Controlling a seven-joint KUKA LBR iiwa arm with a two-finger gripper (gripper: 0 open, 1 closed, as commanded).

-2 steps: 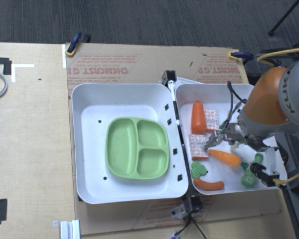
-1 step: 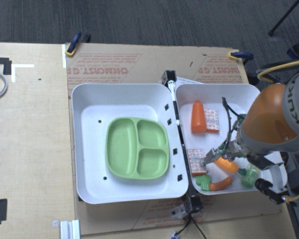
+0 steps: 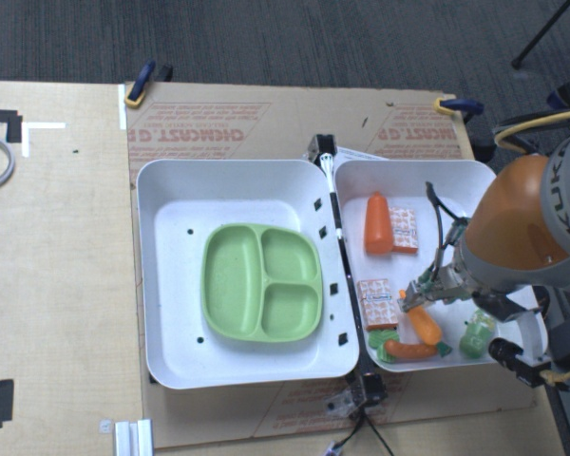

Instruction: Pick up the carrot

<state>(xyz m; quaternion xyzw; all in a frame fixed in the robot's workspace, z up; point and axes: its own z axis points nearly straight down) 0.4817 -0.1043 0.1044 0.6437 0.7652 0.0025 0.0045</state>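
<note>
1. From my console I see the arm (image 3: 518,226) reaching in from the right; its orange band covers much of the right bin's (image 3: 399,171) right side, so I cannot make out what lies under it.
2. The gripper (image 3: 420,295) hangs low over the near part of the right bin, but it is small and cluttered in my view: I cannot tell whether it is spread or closed.
3. The carrot (image 3: 410,351) lies along the near edge of the right bin, orange with green at both ends. It sits just near of the gripper, and I see nothing pinched.
4. A smaller orange piece (image 3: 424,327) lies tilted between the gripper and the carrot; what it is I cannot say.
5. An upright orange object (image 3: 378,224) stands toward the far side of that bin, with a red-and-white packet (image 3: 404,230) just to its right. A second packet (image 3: 377,304) lies nearer, close to the divider.
6. A pale green item (image 3: 476,335) sits near the right, partly cut off by the arm.
7. The left bin (image 3: 161,283) holds a green divided plate (image 3: 263,282).
8. Both bins rest on a cardboard sheet (image 3: 218,122) with mirrored red print, clipped at its far corners, on a light wooden bench (image 3: 57,283). Dark carpet (image 3: 266,17) lies beyond.
</note>
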